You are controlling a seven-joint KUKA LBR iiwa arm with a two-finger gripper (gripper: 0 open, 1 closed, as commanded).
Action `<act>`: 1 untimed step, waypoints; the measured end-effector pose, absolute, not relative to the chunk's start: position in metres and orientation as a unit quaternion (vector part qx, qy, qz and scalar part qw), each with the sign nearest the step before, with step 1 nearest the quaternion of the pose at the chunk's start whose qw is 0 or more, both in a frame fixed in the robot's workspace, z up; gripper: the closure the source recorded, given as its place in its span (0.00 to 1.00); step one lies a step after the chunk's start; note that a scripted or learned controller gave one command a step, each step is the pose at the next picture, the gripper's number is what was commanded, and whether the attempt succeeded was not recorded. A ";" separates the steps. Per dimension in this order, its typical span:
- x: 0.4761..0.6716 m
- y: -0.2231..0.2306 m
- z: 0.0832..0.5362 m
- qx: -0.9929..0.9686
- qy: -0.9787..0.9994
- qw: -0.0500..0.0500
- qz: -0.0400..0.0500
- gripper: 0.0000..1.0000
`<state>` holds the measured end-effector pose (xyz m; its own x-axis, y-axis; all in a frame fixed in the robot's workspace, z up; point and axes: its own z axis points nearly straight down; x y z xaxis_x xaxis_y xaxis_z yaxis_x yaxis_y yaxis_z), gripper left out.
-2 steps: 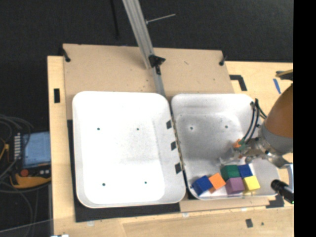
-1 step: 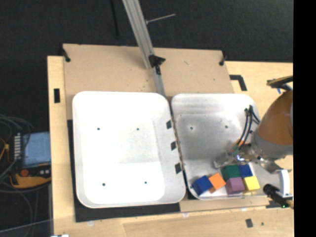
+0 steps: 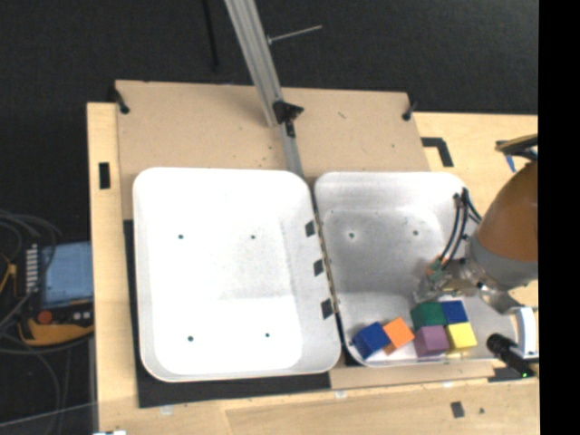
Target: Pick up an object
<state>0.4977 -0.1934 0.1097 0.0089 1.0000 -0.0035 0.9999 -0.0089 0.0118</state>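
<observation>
My gripper [image 3: 444, 284] is low over the right bin [image 3: 381, 208], near its right wall, just above the block cluster; can't tell how it's set from here. Blocks sit in the bin's near-right corner: green block [image 3: 427, 315] and dark blue block [image 3: 453, 312] right under me, purple block [image 3: 431, 340] and yellow block [image 3: 462, 335] nearer, orange block [image 3: 399, 333] and blue block [image 3: 371, 339] to their left. Left bin [image 3: 222, 270] sits touching alongside.
</observation>
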 end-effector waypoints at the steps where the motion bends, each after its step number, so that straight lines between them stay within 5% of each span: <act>1: 0.498 -0.201 0.155 0.709 0.705 0.003 0.001 1.00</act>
<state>0.4975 -0.2013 0.1552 0.0062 1.0000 -0.0026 1.0000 -0.0062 0.0063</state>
